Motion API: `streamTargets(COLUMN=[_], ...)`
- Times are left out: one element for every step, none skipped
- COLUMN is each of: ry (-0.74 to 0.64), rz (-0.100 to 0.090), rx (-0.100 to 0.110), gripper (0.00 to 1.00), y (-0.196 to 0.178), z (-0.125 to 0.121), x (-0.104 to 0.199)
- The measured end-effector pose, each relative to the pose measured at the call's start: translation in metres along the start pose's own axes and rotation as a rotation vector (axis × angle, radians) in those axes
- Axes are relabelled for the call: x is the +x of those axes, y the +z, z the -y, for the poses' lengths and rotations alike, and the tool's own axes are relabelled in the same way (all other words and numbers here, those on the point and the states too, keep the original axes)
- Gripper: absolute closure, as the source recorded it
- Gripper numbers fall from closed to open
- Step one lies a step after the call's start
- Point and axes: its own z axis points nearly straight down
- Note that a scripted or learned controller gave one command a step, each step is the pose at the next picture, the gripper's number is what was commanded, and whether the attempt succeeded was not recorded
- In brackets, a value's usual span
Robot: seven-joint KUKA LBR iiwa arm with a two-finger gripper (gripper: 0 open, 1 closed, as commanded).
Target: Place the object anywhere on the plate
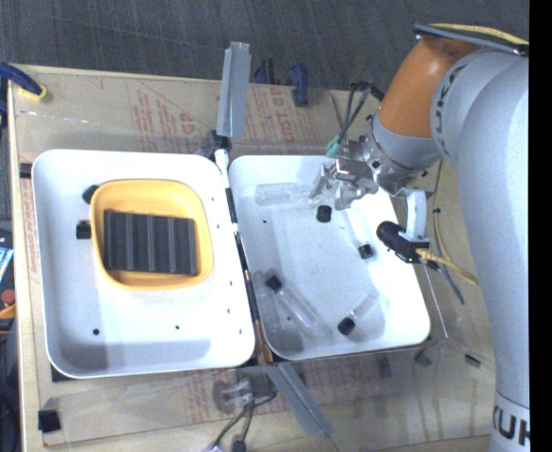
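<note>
Over the right bin (403, 323), near its far rim, the gripper (340, 185) hangs low, arm reaching in from the right side of the view. Orange band above the wrist is tilted toward the bench; the tool seems angled down into the bin's upper middle.

Task objects: several clear plastic vials with black caps lie scattered in the right bin. One vial (278, 194) rests near the far wall, just left of the gripper; a capped vial (290, 299) lies toward the near left corner; another vial (359, 313) sits near the front. A loose black cap (324, 214) lies just below the tool. All lie flat on their sides, as loose round things settle in a shallow bin.

Plate (154, 196): yellow, rounded-square, with a dark ribbed insert, in the left bin (135, 347). Nothing placed on it yet, by the look of it.

Fingers: metal clutter at the tool tip blurs together, and spread or closure cannot be told. No vial is seen between them. Judgement: a pick attempt near the far vial or the cap; which is targeted is unclear.
</note>
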Motion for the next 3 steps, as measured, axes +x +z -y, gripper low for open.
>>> streamTargets(ry=[-0.117,-0.402,-0.623], rz=[0.002,0.002,0.002], rx=[-0.001,0.002,0.002], gripper=[1.0,1.0,1.0], y=[-0.011,0.009,-0.001], z=[0.0,0.013,0.043], x=[0.097,0.104,0.17])
